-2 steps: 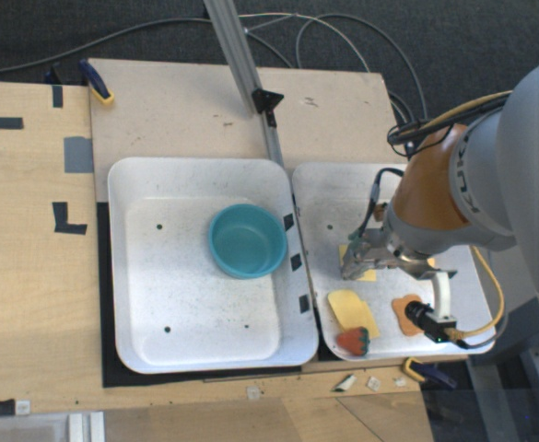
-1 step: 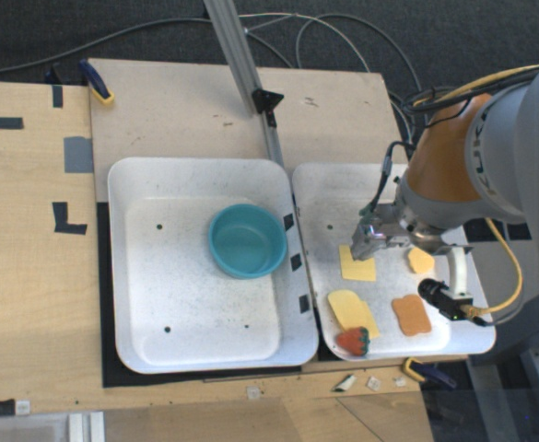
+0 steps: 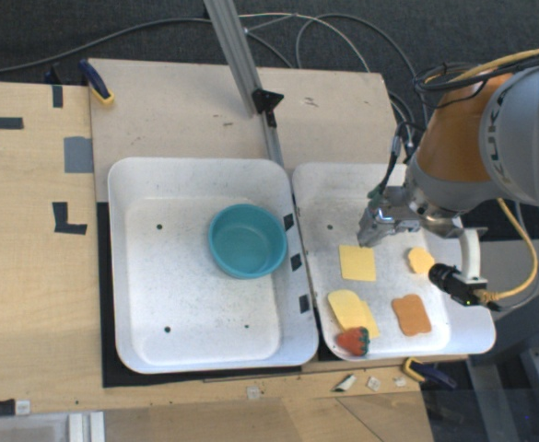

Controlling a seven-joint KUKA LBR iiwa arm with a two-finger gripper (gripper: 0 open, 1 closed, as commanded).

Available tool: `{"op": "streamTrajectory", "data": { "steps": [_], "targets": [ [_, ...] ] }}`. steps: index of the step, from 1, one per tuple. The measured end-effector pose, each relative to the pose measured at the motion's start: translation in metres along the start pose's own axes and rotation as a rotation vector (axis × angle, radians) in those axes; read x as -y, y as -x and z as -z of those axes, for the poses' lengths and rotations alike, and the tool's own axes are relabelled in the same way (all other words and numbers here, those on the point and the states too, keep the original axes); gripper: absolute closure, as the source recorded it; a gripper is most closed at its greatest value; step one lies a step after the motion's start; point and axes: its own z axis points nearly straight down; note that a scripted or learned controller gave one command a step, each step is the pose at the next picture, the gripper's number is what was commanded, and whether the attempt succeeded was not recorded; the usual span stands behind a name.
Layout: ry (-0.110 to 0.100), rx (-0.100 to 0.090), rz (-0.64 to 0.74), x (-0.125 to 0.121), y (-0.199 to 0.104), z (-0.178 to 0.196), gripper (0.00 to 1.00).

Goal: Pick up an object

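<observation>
My gripper (image 3: 369, 235) hangs low over the right bin (image 3: 324, 191), its tip just above and behind a flat yellow square (image 3: 357, 264). Nothing shows between its tips. Further toward the front of that bin lie a yellow wedge-shaped piece (image 3: 349, 308), a red strawberry-like piece (image 3: 352, 341), an orange slab (image 3: 411, 316) and a small yellow piece (image 3: 421, 261). The left bin (image 3: 149, 201) holds a teal bowl (image 3: 246, 239) sitting upright near its middle.
A grey metal pole (image 3: 237, 49) slants down to the gap between the bins. Cables (image 3: 343, 30) run across the dark floor behind the bench. A black-and-yellow connector (image 3: 458, 284) hangs off the wrist over the right bin's right side.
</observation>
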Motion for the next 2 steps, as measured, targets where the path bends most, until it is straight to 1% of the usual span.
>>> {"op": "streamTrajectory", "data": {
  "steps": [1,2],
  "targets": [
    [-0.001,0.0,0.0,-0.001,0.0,0.029,1.0],
    [-0.003,-0.002,0.005,-0.027,-0.056,0.033,1.0]
  ]
}}
